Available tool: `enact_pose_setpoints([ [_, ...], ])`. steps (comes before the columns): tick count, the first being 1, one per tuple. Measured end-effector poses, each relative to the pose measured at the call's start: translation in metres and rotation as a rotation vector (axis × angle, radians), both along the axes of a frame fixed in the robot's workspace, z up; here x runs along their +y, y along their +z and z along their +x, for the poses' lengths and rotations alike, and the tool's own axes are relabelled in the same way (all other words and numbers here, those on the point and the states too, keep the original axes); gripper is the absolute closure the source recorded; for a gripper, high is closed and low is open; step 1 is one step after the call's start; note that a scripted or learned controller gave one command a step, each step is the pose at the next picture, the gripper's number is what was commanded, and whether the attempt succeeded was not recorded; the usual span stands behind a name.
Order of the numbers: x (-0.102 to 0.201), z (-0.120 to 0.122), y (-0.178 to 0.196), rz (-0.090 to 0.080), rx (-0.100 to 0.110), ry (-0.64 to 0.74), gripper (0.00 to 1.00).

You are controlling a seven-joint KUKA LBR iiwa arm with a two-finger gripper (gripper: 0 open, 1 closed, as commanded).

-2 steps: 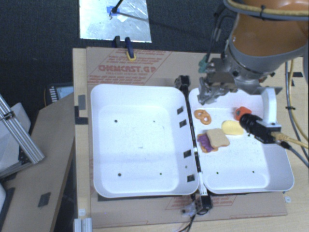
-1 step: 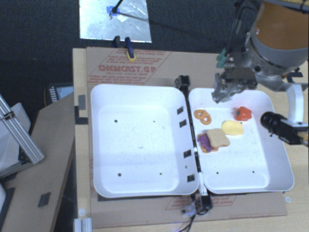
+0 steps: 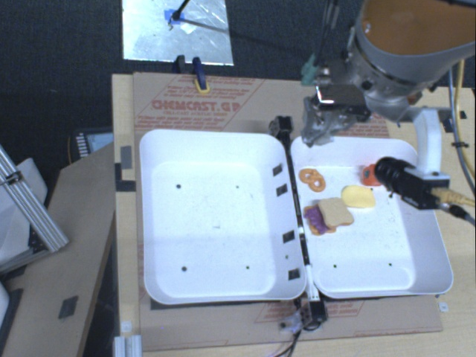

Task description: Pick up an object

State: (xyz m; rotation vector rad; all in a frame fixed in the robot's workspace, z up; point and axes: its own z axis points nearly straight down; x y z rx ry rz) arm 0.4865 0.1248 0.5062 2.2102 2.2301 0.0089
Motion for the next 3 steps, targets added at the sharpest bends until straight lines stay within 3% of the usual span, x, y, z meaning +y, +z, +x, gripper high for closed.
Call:
enact_pose_setpoints([
  [1, 0.045, 0.0, 0.026, 0.001, 0.001, 0.0, 1.0],
  [2, 0.091, -0.001, 0.029, 0.0, 0.003, 0.0, 1.0],
  [3, 0.111, 0.0, 0.029, 0.0, 0.004, -0.002, 1.0],
])
